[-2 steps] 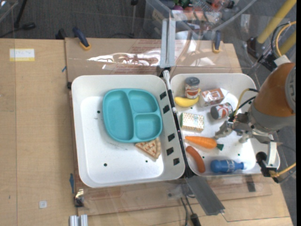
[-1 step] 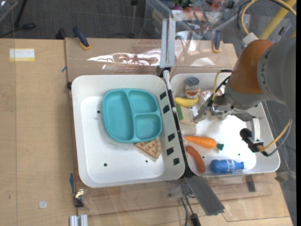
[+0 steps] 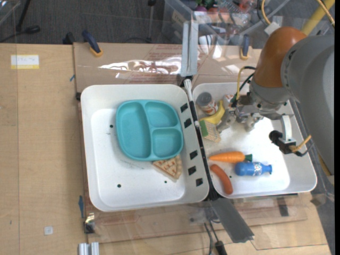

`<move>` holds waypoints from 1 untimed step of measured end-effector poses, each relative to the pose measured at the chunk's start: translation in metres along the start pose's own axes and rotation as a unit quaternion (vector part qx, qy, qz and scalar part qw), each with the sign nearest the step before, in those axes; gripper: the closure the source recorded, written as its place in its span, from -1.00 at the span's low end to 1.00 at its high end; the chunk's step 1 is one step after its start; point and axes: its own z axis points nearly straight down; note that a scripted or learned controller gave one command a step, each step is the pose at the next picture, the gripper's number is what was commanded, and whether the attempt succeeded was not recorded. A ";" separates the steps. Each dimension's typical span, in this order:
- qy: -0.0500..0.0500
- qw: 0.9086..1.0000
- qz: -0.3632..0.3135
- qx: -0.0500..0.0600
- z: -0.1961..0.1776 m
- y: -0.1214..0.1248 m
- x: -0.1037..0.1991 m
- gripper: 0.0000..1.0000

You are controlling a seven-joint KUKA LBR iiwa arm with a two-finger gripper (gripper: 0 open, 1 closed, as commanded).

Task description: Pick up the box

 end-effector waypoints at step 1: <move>-0.006 0.998 -0.053 -0.040 -0.057 -0.041 -0.115 -1.00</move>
